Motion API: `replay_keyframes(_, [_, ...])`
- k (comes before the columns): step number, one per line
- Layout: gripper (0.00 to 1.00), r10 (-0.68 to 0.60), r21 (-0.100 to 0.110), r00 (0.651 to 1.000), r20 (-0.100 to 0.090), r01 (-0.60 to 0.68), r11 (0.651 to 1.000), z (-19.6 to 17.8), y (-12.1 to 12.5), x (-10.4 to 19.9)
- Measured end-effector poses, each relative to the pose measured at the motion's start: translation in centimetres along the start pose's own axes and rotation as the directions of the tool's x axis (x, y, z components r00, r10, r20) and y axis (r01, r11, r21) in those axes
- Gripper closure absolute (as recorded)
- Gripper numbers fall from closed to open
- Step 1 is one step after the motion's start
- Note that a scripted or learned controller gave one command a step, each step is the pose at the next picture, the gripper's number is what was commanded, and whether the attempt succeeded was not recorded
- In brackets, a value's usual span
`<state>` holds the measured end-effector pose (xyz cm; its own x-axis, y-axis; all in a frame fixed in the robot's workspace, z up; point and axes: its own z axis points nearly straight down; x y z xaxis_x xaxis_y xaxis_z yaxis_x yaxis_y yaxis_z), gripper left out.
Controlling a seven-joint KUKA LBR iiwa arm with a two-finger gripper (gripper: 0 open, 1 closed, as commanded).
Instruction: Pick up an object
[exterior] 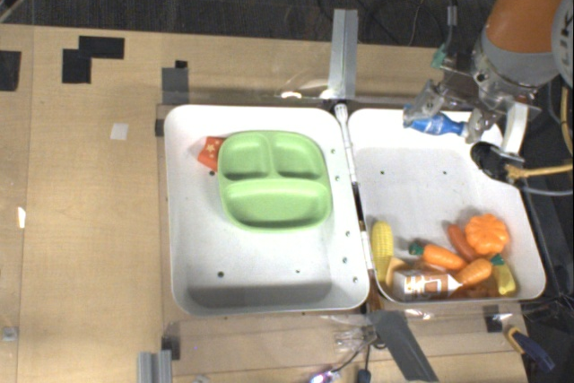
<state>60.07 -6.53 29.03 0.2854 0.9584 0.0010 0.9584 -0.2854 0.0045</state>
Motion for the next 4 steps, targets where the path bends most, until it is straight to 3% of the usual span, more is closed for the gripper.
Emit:
replay_keyframes(1, [1.00, 0.050, 0.004, 0.999, 0.001, -0.050, 0.999, 5.8, -4.4, 3.6])
replay_keyframes(2, [1.00, 0.066, 0.004, 0.998, 0.000, -0.066, 0.998, 7.6, -7.1, 1.5])
replay_keyframes(3, [1.00, -0.058, 0.001, 0.998, 0.000, 0.058, 0.998, 7.2, -0.5, 3.2])
replay_keyframes(4, [1.00, 0.003, 0.005, 1.000, 0.001, -0.003, 1.000, 8.8, -3.0, 3.2])
